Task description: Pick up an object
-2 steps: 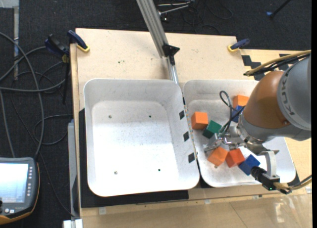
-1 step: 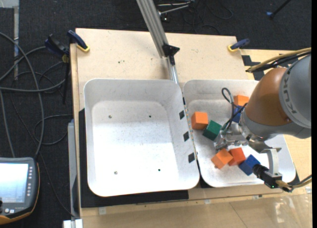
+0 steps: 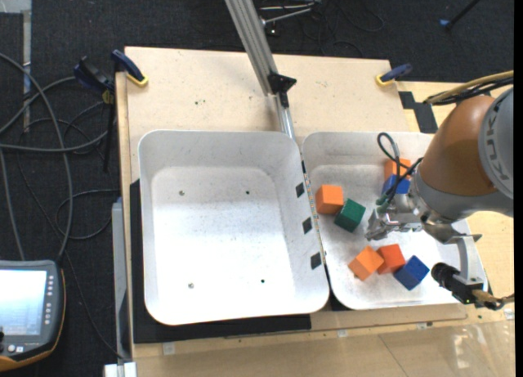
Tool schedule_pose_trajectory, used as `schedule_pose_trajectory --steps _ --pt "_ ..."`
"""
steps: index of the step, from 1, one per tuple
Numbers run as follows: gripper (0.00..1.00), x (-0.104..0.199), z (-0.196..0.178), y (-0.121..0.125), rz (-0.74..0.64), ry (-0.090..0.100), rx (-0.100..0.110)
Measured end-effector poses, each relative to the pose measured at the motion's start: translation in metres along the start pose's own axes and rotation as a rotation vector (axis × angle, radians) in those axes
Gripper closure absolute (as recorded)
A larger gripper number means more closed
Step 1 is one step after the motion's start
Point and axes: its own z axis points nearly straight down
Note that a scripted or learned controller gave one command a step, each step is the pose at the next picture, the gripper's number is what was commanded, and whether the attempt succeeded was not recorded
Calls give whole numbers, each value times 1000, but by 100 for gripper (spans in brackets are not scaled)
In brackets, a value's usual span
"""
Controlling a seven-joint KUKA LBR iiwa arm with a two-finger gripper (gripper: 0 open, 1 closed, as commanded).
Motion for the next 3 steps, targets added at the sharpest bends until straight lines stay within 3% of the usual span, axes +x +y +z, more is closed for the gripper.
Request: schedule_pose_trajectory --steps 2,3 --pt "100 2 -104 -3 -2 -1 -2" --pt "100 48 -91 30 -7 1 3"
